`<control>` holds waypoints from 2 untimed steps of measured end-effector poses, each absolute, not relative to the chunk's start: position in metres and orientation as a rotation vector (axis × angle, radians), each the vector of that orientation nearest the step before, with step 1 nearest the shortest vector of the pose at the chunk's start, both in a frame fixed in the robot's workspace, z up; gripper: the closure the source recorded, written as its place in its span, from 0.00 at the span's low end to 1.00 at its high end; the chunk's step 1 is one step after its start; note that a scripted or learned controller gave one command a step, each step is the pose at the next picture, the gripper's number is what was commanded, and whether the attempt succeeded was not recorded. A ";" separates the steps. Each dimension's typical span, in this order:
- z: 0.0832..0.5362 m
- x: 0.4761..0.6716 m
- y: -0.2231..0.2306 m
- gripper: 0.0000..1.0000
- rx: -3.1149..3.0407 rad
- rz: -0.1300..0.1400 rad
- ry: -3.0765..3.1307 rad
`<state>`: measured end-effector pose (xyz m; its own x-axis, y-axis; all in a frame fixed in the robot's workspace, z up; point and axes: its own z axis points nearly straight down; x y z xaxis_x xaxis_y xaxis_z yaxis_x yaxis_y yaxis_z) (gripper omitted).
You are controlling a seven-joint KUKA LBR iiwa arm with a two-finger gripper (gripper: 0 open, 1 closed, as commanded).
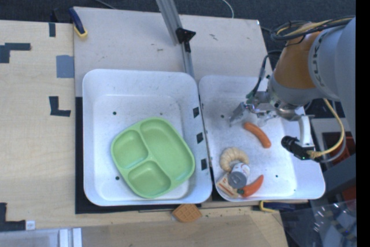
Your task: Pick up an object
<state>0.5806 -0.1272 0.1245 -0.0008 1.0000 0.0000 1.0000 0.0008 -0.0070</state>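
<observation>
While the grey arm with its orange band reaches in from the right, its gripper (250, 113) hangs low over the right bin (219, 92), in the far part of that bin's floor. Its metal fingers (237, 115) point left and look spread apart, with nothing seen between them.

Just beside the gripper, on its near right side, lies an orange sausage (257, 135). This is the closest thing to pick. Its long axis runs on a slant, from far left to near right, and its far left end sits almost under the gripper body, though whether the two touch cannot be told.

Farther toward the near edge of the same bin sits a cluster: a pale croissant (233, 156), a small round grey object (238, 174), and a carrot (253, 185), close together.

The left bin (98, 89) holds a green divided plate (152, 157), well apart from the gripper.

Judging from this, the gripper needs a short shift toward the near right, with its fingers set across the sausage's slant.
</observation>
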 end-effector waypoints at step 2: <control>0.100 0.581 -0.126 1.00 -2.219 0.000 -2.224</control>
<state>0.5814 -0.1261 0.1001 -0.0024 1.0000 -0.0004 1.0000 0.0024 0.0000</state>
